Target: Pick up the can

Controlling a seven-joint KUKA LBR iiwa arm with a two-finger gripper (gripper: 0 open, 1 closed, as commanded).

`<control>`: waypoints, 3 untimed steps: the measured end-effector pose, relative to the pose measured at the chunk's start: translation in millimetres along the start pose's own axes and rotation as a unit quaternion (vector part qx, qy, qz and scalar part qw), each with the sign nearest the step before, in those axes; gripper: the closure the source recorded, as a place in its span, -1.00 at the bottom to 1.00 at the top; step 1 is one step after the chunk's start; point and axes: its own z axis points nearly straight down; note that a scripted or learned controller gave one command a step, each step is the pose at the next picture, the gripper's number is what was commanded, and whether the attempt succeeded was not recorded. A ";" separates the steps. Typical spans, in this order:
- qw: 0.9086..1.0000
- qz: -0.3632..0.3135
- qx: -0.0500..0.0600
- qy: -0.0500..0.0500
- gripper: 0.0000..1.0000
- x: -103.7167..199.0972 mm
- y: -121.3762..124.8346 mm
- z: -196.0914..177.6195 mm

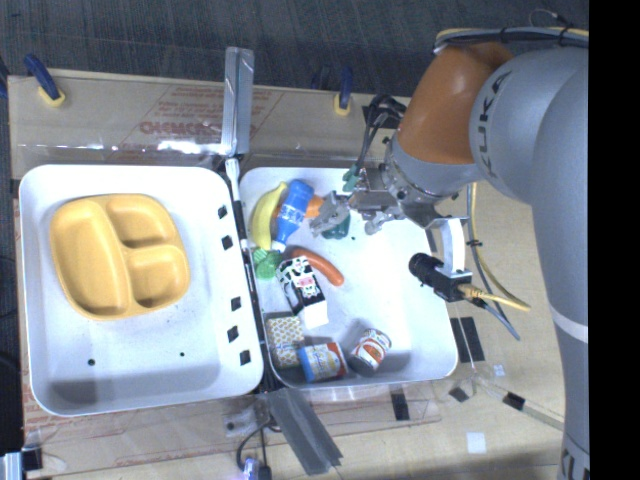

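Note:
Two cans lie near the front wall of the right bin (pixel 430 318): a red-and-white can (pixel 371 349) on its side, and a blue-labelled can (pixel 320 360) to its left. My gripper (pixel 352 214) hangs over the back middle of that bin, far from both cans. Its two grey fingers (pixel 329 215) stand apart, open, with nothing held between them. A small teal object (pixel 338 228) lies just below the left finger.
The right bin also holds a banana (pixel 265 214), a blue bottle (pixel 291 208), a green piece (pixel 266 263), an orange sausage (pixel 325 266), a cow-patterned carton (pixel 301 281) and a patterned box (pixel 284 336). In the left bin (pixel 60 368) rests a yellow divided tray (pixel 120 253).

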 end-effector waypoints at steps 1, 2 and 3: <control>1.000 0.021 0.000 0.000 -1.00 12.2 -4.8 8.1; 0.992 0.130 0.000 0.000 -1.00 -55.0 -61.4 131.1; 0.994 0.111 -0.002 0.000 -1.00 -12.9 -46.8 95.0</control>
